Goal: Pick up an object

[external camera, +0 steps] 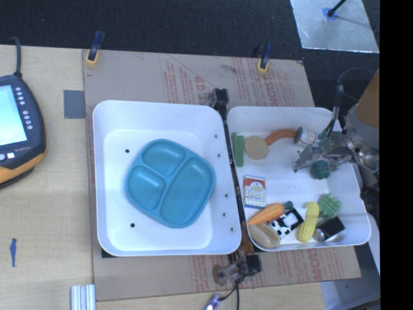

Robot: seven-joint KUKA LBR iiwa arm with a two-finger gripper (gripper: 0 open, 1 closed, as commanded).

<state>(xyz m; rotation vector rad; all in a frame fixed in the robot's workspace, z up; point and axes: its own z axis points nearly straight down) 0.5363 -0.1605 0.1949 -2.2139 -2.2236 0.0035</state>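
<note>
My gripper [314, 157] hangs low over the right part of the right bin [293, 116], reaching in from the right. A small teal ball [320, 170] lies just below its tip, touching or nearly touching it; I cannot tell which. A small pale bottle-like item [305, 136] and an orange curved piece [280, 135] lie just left of and above the gripper. Nothing shows lifted off the bin floor.
The right bin also holds a green block [239, 150], a tan disc [256, 148], a small red-and-white card [254, 191], a carrot [266, 214], a yellow corn cob [310, 221], a green leafy toy [329, 204] and a black block [331, 228]. A blue divided plate [170, 183] lies in the left bin [103, 173].
</note>
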